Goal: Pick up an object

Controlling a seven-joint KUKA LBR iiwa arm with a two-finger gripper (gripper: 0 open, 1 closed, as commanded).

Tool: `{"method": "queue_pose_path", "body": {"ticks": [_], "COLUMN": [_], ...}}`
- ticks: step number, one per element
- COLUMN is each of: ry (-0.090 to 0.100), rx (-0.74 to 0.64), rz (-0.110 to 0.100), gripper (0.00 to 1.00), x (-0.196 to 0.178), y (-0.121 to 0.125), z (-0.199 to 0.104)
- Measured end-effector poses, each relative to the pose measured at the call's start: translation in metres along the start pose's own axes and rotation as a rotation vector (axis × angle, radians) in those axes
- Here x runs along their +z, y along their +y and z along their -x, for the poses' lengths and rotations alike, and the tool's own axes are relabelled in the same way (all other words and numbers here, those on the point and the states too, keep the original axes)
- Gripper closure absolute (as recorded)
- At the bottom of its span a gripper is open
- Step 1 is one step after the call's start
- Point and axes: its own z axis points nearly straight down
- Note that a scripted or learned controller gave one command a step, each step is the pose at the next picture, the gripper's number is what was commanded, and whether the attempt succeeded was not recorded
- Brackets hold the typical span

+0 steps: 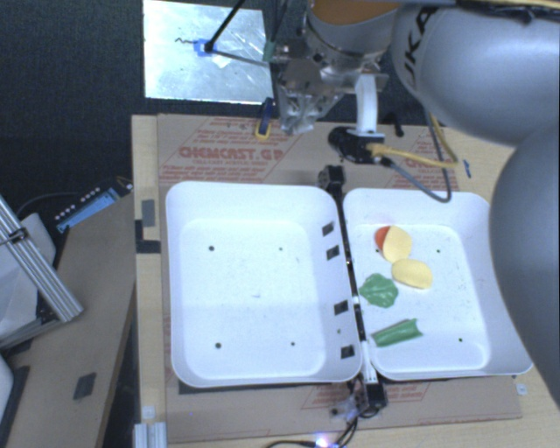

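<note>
White plastic bins are sitting side by side on the worktop [149, 262]. Inside the right bin [472, 350] are lying two yellow pieces [411, 273], a red piece [381, 236], a green leaf [379, 290] and a green pod [396, 332]. High beyond the left bin [254, 289], the tool [296, 114] is hanging, carrying nothing.

Your arm [490, 79]: smooth, rounded grey casings with a glossy sheen, dark lettering partly readable on one link, an orange band [350, 10] above the wrist. Below the band you see a metallic grey gripper [297, 109] assembly with a white bracket and dark cabling.
</note>
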Motion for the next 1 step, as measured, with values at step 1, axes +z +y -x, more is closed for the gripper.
{"method": "queue_pose_path", "body": {"ticks": [1], "ry": [0.004], "rx": [-0.009], "rz": [0.007], "gripper": [1.0], "x": [-0.0322], "y": [-0.003], "z": [-0.0701]}}
